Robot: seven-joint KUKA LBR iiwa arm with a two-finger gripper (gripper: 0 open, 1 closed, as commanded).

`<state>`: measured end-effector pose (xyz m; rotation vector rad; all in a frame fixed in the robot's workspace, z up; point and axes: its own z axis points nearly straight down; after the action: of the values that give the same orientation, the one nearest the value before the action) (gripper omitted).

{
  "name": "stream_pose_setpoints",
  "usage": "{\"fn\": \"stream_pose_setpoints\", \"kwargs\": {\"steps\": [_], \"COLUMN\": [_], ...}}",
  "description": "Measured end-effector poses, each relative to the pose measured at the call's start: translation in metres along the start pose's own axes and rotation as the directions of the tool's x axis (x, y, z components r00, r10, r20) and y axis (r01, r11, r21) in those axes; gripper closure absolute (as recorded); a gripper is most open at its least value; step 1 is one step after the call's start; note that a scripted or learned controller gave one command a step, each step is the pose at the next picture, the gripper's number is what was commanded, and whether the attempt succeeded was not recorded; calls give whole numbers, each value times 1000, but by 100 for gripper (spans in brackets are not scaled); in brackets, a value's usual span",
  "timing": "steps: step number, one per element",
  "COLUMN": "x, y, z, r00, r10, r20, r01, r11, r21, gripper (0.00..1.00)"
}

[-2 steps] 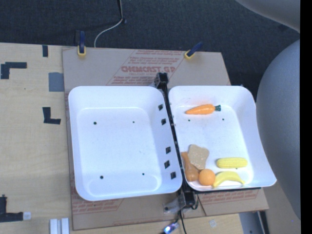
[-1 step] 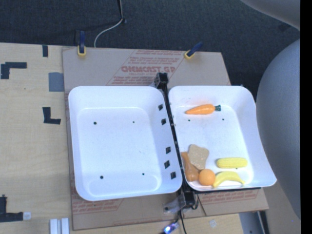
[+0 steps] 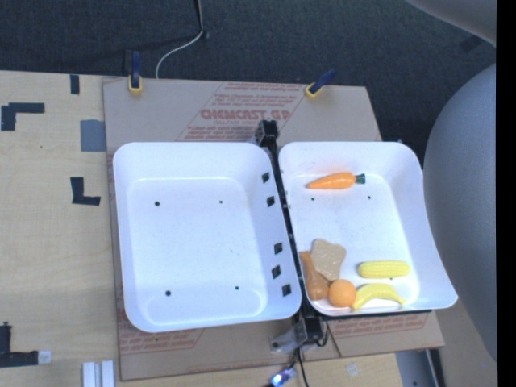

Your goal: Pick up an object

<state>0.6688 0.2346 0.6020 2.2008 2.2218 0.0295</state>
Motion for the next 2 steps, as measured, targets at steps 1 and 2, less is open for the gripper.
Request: {"fn": "stream_pose_setpoints", "kwargs": {"steps": [1, 2], "x": [2, 3], "y": [1, 3], "z": [-10, -19], "r00": [1000, 1000], "r10": [0, 0], "r20": [-4, -9], "r01": [0, -1], "r11": [1000, 999], "r21": [-15, -32], "gripper": [100, 100]}}
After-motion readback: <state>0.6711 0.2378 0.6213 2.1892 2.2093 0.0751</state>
